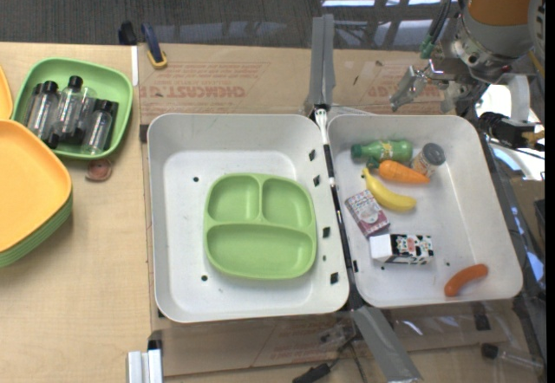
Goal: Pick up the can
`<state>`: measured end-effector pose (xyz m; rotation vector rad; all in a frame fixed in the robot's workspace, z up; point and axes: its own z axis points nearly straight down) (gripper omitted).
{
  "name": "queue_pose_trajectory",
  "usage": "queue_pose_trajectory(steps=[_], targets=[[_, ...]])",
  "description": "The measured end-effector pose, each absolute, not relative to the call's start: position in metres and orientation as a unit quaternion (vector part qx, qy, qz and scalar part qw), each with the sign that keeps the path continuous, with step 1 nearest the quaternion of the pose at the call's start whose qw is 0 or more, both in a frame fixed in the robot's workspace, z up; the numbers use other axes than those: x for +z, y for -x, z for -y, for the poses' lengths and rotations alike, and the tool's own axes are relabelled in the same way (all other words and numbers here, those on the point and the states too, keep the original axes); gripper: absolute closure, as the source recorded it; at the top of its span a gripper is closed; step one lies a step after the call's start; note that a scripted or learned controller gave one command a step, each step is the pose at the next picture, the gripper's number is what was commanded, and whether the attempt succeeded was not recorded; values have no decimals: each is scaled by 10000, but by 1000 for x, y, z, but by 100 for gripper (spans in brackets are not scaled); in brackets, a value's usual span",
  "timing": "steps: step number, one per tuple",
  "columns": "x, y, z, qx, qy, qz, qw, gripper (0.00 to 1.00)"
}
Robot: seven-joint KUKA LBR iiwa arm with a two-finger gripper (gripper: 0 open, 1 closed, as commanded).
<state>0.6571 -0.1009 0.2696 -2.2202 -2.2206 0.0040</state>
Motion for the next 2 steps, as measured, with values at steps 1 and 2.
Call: queue_pose_trajectory(steps=[1, 2], targets=[[172, -605, 206, 13, 7500, 6614, 6, 0], [114, -660, 183, -81, 7652, 6437, -87, 0]])
